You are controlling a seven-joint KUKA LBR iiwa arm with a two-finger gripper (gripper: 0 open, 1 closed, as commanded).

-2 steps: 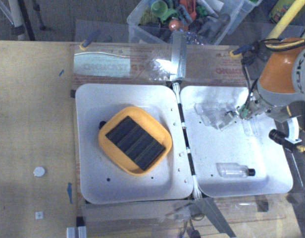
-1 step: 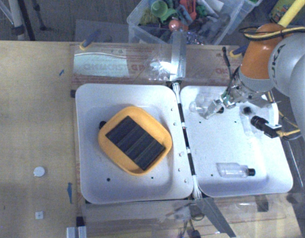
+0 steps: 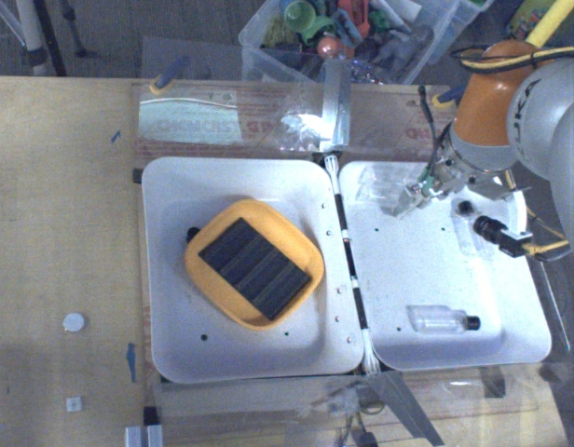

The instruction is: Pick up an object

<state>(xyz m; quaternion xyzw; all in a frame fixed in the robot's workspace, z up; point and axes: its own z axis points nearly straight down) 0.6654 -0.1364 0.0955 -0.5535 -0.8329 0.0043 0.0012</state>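
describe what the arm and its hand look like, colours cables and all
The arm is a rounded, light grey body with a glossy orange band above the wrist. Below that sits a small metallic hand, silvery with dark parts. A black cylindrical fitting sticks out at the side, and thin black and yellow cables run along it. More black cables loop over the top of the orange band.

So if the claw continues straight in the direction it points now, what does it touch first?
Probably the crumpled clear plastic piece in the right bin, just ahead of the claw; depth is hard to judge.
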